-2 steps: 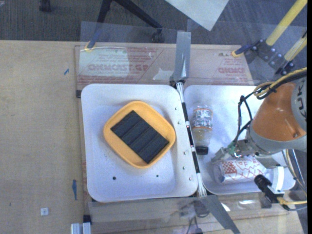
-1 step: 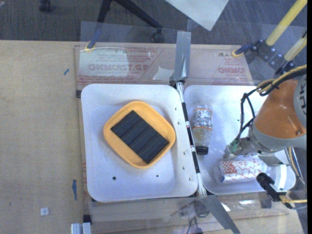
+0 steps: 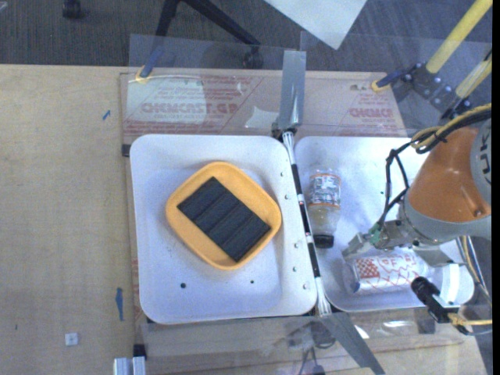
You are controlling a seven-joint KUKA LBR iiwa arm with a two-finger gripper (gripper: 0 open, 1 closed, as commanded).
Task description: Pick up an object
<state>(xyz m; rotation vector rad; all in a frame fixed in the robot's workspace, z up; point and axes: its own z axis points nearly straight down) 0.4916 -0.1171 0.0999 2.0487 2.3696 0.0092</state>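
The gripper [image 3: 367, 243] is hovering low in the right bin [image 3: 355, 158], just above a red-and-white can [image 3: 384, 273] lying on its side — whether its fingers are apart cannot be told. A bottle [image 3: 323, 201] is lying nearby; an orange tray [image 3: 222, 213] is sitting in the left bin [image 3: 156, 233].

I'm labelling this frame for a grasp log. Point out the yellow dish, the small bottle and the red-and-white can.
yellow dish [image 3: 181, 223]: camera view, bare left rim.
small bottle [image 3: 324, 201]: camera view, labelled body.
red-and-white can [image 3: 384, 272]: camera view, patterned side.

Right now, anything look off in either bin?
Nothing spilled or broken. The bottle and the red-patterned white can both lie on their sides in the right bin; the yellow tray sits skewed in the left bin.
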